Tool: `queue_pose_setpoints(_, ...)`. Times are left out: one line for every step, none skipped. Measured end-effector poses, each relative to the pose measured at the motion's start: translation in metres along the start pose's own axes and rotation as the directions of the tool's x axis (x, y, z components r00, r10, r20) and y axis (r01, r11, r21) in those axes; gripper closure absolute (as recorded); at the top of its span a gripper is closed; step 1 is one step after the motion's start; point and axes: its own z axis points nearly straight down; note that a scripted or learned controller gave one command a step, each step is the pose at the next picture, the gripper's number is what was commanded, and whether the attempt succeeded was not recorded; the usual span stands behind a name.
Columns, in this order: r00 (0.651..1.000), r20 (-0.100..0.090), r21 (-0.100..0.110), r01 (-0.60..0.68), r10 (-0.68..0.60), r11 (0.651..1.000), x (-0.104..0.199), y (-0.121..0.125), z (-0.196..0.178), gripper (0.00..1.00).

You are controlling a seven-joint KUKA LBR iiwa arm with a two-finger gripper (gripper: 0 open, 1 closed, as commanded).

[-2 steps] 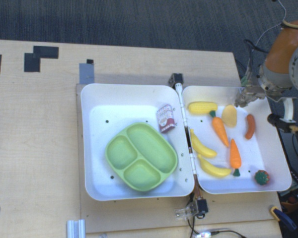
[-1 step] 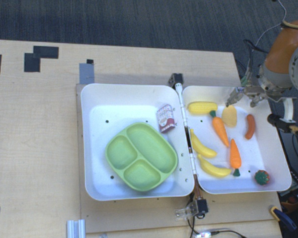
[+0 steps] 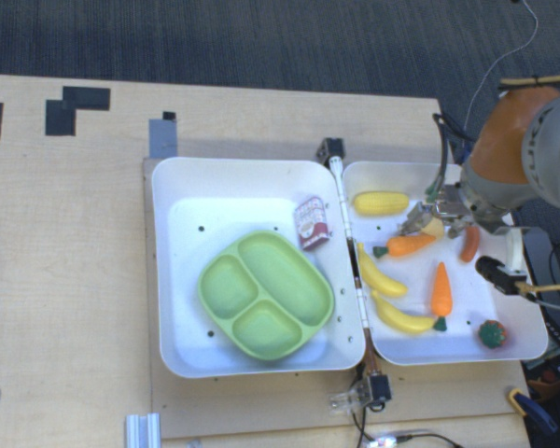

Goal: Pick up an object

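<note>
In the right bin (image 3: pixel 532 343), my gripper (image 3: pixel 426 219) hangs low at the upper middle, just above one end of an orange carrot (image 3: pixel 407 246) lying on the floor. A yellow oblong piece (image 3: pixel 380 203) lies to the gripper's left near the bin's back wall. A second carrot (image 3: pixel 441 289) lies lengthwise further to the front, and a small red sausage (image 3: pixel 469 244) sits to the right under the wrist. Two bananas (image 3: pixel 381 276) (image 3: pixel 403 318) lie along the left side. I see nothing lifted off the bin floor.
A red fruit with a green top (image 3: pixel 491 334) sits in the right bin's front right corner. The left bin (image 3: pixel 168 250) holds a green divided plate (image 3: pixel 265 294) and a small red and white packet (image 3: pixel 312 222). A ridge (image 3: pixel 350 250) separates the bins.
</note>
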Motion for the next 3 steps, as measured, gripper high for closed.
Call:
queue_pose_setpoints(1.000,0.001,-0.007,0.002,-0.002,1.000,0.000,0.002,-0.013,1.00)
queue_pose_setpoints(1.000,0.001,-0.007,0.002,-0.002,1.000,0.000,0.002,-0.013,0.00)
queue_pose_setpoints(1.000,-0.003,0.002,0.001,-0.001,1.000,-0.045,0.052,-0.001,0.00)
